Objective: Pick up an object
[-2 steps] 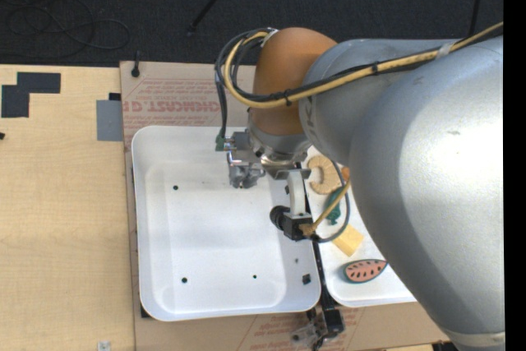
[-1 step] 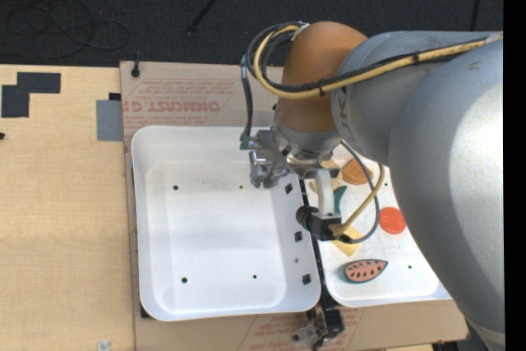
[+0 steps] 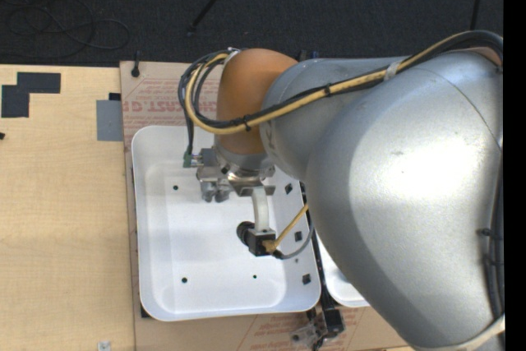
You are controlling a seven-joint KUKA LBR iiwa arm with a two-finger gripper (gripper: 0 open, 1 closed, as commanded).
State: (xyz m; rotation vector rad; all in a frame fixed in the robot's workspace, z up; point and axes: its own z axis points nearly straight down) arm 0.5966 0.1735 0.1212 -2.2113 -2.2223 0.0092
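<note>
My gripper [image 3: 216, 190] hangs low over the back half of the left white bin [image 3: 156, 259], pointing down at its floor. The orange band and the grey wrist rise right above it. The view does not show anything between its tips. The bin floor around the gripper is plain white with a few small dark dots [image 3: 184, 280].
The big grey arm covers nearly all of the right bin, of which a white corner [image 3: 343, 293] shows at the front. A tan board [image 3: 57, 218] lies left of the bins, with dark patches [image 3: 108, 118] near its back edge.
</note>
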